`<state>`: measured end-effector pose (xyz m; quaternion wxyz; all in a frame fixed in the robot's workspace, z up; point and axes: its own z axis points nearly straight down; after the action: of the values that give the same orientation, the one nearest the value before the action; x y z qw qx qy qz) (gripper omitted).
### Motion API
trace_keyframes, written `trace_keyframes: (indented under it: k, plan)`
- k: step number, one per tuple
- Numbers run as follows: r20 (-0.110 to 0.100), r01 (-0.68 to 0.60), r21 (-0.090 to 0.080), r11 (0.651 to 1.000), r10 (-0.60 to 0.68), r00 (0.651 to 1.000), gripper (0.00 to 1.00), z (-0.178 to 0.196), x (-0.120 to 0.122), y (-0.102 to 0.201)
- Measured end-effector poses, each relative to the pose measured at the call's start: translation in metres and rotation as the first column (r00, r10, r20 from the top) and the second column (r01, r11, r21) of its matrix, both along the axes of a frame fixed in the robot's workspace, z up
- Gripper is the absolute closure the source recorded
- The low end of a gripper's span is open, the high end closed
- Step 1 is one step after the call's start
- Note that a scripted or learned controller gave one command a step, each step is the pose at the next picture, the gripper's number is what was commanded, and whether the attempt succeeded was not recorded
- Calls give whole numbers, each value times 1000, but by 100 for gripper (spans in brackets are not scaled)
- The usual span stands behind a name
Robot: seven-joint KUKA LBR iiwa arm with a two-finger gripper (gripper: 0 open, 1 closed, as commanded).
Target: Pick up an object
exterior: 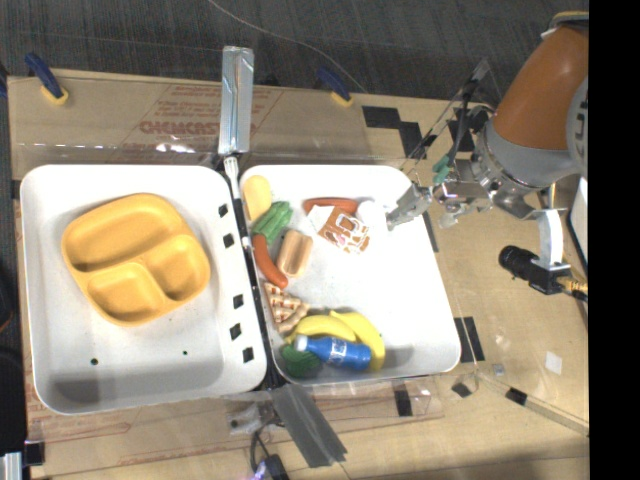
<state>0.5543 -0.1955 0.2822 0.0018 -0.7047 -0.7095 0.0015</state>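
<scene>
At the frame's right the arm (535, 98) leans in, its jaws (408, 209) at the right bin's (425, 298) upper right rim; whether they are parted I cannot tell, and nothing shows between them. Left of them lies a red-and-white packet (343, 230), near but apart. Farther lower left sit a banana (345, 330) and blue bottle (337, 352). A yellow tray (135, 257) lies in the left bin (50, 348).
</scene>
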Motion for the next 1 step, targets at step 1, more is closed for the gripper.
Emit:
trace_keyframes:
  k: [1]
  plan:
    - [6,69,-1,998,-69,998,0,58,15,2]
